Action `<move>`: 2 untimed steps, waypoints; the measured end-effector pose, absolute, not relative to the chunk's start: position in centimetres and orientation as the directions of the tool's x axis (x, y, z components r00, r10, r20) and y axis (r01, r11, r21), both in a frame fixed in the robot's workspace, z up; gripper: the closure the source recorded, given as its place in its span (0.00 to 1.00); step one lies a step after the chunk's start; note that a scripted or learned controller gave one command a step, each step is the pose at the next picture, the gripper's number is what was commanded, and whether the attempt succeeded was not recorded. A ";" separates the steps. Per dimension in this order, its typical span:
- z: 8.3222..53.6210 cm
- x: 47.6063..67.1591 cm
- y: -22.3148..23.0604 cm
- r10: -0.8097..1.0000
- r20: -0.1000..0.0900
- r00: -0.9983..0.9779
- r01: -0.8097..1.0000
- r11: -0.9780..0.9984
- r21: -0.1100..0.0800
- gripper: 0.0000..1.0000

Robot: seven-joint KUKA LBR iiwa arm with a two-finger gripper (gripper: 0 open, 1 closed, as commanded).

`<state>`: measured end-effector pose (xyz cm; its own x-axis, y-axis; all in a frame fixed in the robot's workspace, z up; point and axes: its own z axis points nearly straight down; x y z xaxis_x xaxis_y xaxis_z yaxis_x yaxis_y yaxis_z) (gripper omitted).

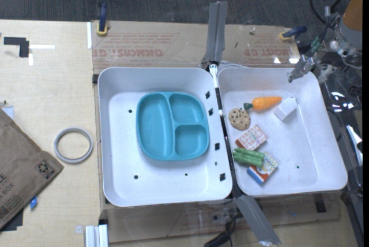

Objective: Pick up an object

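Note:
The right bin (323, 153) holds several small items. An orange toy carrot (266, 103) lies next to a white block (285, 108). A round cookie (238, 118), a checked red-and-white cracker (251, 138), a green pea pod (249, 156) and a small colourful box (262, 169) sit nearer the front. My gripper (301, 70) hangs over the far right corner of that bin, above and to the right of the carrot, apart from every item. Nothing shows between its tips.
The left bin (115, 171) bears a blue divided plate (173, 126). A grey upright post (216, 32) stands at the far end of the wall between the bins. A tape ring (73, 144) and a cardboard box (23, 165) lie on the bench at left.

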<state>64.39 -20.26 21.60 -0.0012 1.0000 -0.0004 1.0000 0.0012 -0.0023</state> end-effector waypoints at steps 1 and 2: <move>9.3 66.0 -16.0 0.973 -0.002 -0.232 0.973 0.232 0.003 0.00; 9.2 62.3 -12.3 0.997 -0.001 -0.080 0.997 0.080 0.000 0.00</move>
